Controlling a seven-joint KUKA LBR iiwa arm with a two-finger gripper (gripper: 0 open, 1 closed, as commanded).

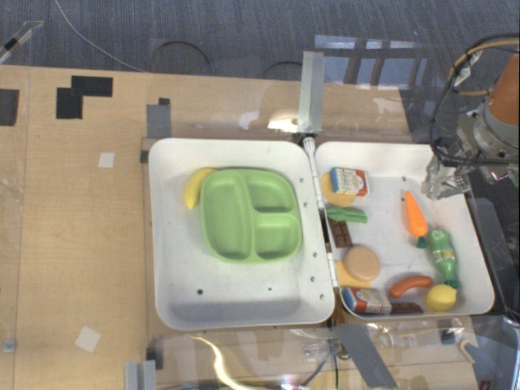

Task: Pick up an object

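A grey arm (494,128) is seen with an orange band (508,96) above the wrist, dark cables looped beside it, and a pale metallic gripper (443,183).

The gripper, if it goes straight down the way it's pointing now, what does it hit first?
Probably bare floor of the right bin near its far right corner. The gripper hangs just up and right of the toy carrot, which looks slightly off its line, though depth is unclear.

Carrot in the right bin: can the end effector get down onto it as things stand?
Probably yes. The carrot lies uncovered on the white floor of the right bin, just below-left of the end effector; only the green bottle crowds its lower end.
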